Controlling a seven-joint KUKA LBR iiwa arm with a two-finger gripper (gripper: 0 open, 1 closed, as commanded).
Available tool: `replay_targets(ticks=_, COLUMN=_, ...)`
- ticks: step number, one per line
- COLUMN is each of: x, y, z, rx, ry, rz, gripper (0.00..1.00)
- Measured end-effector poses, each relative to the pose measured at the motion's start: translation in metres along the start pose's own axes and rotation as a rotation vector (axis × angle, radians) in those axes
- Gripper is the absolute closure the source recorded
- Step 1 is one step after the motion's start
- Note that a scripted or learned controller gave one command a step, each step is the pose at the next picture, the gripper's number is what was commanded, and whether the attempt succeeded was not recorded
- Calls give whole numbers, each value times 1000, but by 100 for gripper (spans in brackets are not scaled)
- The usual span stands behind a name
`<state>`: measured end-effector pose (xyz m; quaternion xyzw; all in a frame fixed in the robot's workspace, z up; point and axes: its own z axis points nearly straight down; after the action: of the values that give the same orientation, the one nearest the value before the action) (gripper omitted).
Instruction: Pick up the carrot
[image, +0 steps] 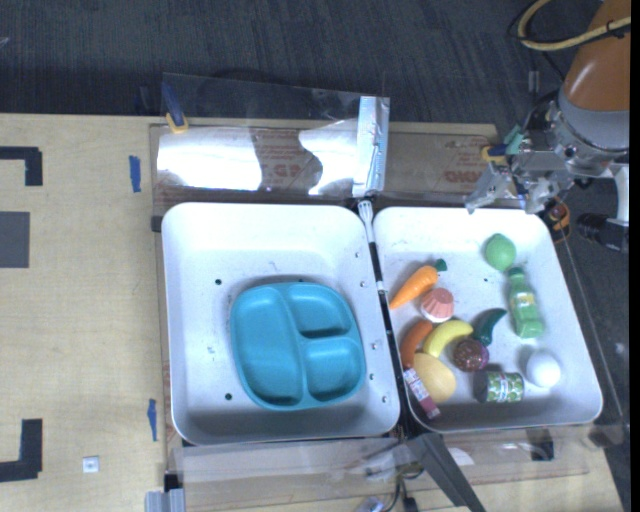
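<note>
Orange with a green top, the carrot (416, 284) lies slantwise near the left wall of the right bin (575, 330), its tip toward the divider. At its five o'clock sits a pink-topped toy (436, 303) — then a banana (447, 337) and more play food. Bare white floor opens at its twelve o'clock. The gripper (520, 182) hangs above the bin's far rim, toward the carrot's two o'clock, fingers spread, holding nothing. The left bin (200, 260) carries a blue divided tray (297, 343) — on a pale wooden bench (75, 300).

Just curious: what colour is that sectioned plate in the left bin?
Teal blue; the plate shows best in the camera view.
</note>
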<state>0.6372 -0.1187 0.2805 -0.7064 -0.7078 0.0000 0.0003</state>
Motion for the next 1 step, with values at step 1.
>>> replay_targets(ticks=1, x=108, y=-37, z=97, rx=4, ry=1, rz=-166, gripper=0)
